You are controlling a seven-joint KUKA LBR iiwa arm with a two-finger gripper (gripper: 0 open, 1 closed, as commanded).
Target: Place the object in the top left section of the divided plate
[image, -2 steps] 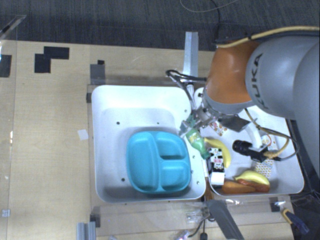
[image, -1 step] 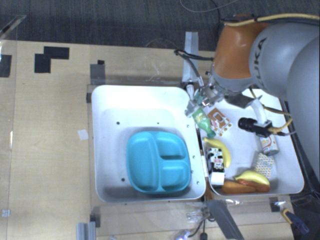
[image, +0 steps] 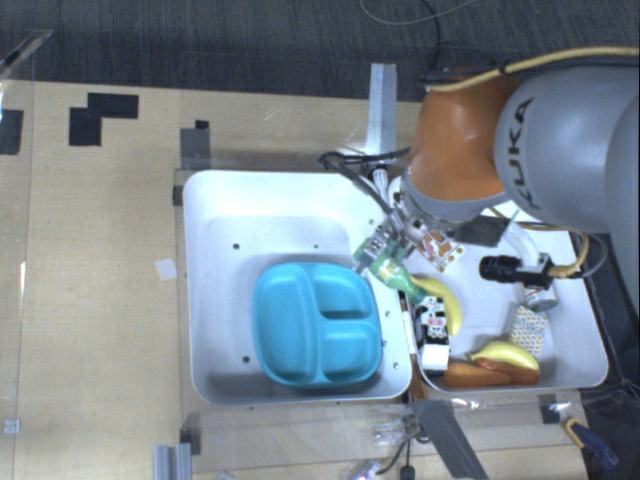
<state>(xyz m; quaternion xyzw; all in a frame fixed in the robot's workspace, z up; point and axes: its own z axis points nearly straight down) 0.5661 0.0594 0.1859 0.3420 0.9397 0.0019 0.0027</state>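
Note:
A blue divided plate [image: 318, 323] lies in the left bin [image: 230, 218], toward its front right. My gripper [image: 378, 251] hangs over the wall between the two bins, just past the plate's upper right corner. A green object [image: 390, 270] shows between its fingers, slanting down to the right over the bin wall. The gripper is shut on it. The orange band and grey arm hide the upper part of the gripper.
The right bin [image: 580, 368] holds a banana [image: 446, 303], a second banana [image: 506, 354], a reddish-brown item [image: 478, 374], a small black and white box [image: 433, 320], a white block [image: 433, 356], a patterned packet [image: 528, 330] and a printed card [image: 441, 249].

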